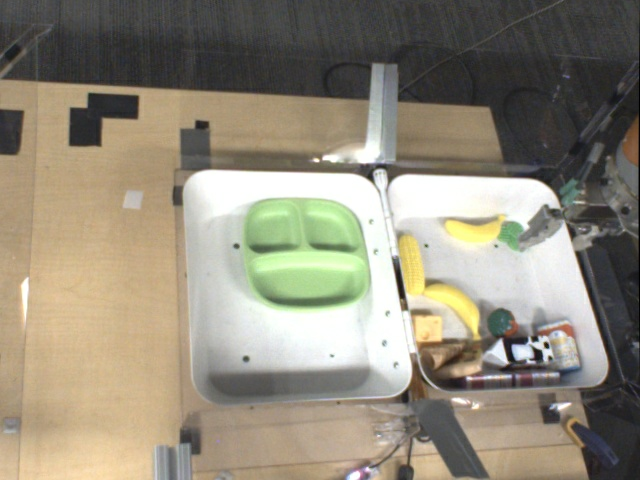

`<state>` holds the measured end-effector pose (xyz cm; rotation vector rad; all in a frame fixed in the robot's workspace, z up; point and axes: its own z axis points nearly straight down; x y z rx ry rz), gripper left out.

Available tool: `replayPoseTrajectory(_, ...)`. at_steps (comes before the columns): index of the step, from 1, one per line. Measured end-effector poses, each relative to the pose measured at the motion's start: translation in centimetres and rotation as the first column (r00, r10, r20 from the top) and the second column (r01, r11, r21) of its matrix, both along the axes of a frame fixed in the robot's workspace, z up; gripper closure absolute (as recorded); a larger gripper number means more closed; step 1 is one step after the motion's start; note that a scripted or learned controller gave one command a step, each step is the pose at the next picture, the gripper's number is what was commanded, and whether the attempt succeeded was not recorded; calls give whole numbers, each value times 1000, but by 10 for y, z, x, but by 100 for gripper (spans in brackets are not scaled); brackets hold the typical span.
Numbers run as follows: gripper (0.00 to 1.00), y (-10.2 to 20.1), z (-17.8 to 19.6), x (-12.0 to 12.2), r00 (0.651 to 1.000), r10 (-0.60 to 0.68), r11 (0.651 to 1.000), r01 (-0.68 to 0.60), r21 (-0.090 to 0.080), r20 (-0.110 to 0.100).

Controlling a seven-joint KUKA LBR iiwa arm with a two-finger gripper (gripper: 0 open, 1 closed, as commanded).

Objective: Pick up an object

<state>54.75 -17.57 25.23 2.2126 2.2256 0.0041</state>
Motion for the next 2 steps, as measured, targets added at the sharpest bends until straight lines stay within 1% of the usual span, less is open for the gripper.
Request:
replayPoseTrajectory(1,0,31,-48,58,999,47,999,-47,-1,1)
replayPoseTrajectory(2,0,8,-89,41,977,212,977,-212,-1,1)
